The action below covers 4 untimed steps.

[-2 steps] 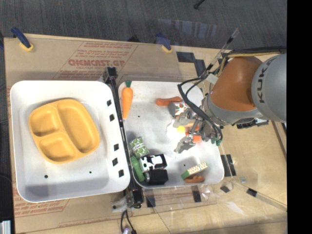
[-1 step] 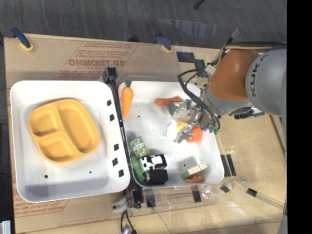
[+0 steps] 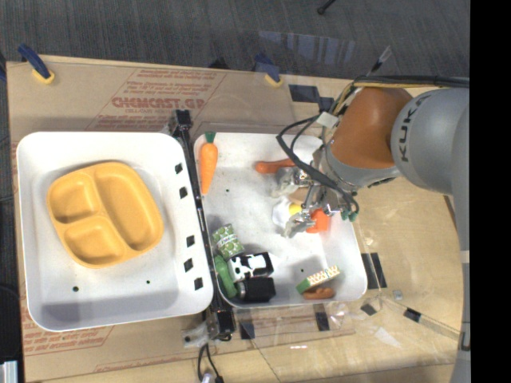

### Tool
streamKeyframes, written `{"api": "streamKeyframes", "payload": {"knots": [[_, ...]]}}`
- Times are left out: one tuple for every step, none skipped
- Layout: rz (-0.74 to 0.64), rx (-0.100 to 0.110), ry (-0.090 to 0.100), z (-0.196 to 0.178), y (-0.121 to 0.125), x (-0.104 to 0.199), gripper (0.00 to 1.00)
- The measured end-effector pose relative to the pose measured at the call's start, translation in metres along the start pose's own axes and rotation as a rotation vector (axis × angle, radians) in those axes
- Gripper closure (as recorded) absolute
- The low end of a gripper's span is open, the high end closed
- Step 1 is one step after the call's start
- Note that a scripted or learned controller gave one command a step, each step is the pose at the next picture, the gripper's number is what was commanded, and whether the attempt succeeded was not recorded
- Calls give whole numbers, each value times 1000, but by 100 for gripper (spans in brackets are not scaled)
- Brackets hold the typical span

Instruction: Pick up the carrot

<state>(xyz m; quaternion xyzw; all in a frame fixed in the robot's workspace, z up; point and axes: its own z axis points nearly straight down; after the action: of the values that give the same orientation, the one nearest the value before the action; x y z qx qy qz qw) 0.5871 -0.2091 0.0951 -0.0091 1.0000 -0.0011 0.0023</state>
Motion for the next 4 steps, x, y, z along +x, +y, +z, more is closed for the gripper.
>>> {"api": "streamKeyframes", "payload": {"knots": [[-8, 1, -5, -12, 2, -3, 100], [-288, 4, -8, -192, 14, 24, 100], [-28, -1, 3, -155, 21, 33, 100], [162, 1, -1, -170, -2, -49, 100]]}}
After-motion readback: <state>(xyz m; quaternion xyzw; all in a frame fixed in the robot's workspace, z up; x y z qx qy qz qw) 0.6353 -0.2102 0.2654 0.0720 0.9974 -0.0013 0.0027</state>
